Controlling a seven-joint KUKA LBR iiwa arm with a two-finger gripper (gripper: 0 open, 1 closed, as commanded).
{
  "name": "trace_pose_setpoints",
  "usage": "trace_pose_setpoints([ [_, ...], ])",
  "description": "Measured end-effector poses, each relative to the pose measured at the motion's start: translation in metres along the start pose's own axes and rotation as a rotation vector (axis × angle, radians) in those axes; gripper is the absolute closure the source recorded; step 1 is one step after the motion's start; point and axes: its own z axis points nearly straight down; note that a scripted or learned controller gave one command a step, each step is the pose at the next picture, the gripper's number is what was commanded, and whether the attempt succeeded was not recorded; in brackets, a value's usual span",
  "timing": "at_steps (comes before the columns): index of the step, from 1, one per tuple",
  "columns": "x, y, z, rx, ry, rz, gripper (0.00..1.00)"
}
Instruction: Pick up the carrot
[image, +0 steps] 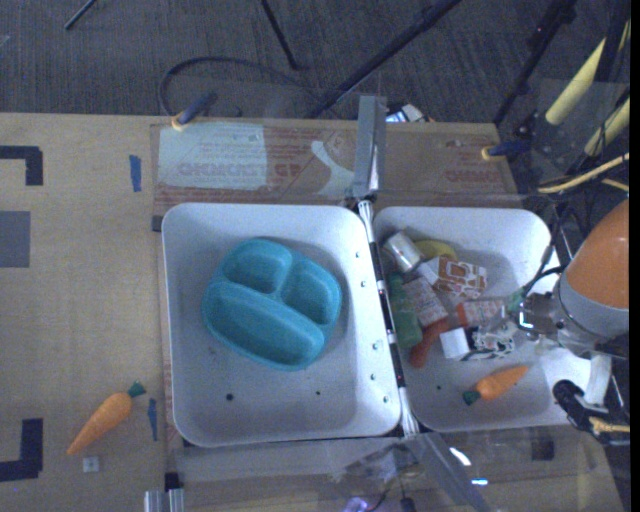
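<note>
Overhead slanted view of the bench (80, 300) with two shallow white bins side by side. The left bin (190, 400) holds a blue divided plate (272, 301), lying slightly tilted toward the upper half of the bin. The right bin (525, 235) holds a cluster of small items along its left and middle: a silvery can (401, 249) near the top, a green bottle (404, 312) against the dividing wall, a white-and-orange carton (460, 274), and a reddish item (425, 345) below them. A carrot (498, 383), orange with a green top pointing left, lies in the lower part of the right bin, apart from the cluster. A second carrot (102, 420) lies on the bare bench outside the bins, at the lower left, its green top pointing up and right. The arm (600, 275), grey with an orange band, enters from the right edge over the right bin. Its pincer (500, 338) sits just above the carrot in the bin; whether it is open or closed cannot be told, and nothing is seen held in it
</note>
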Motion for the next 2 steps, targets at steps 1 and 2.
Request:
trace_pose_setpoints([
  [1,-0.012,0.006,-0.026,0.055,0.011,-0.052,0.00],
  [2,-0.029,0.050,-0.039,0.053,0.013,-0.134,0.00],
])
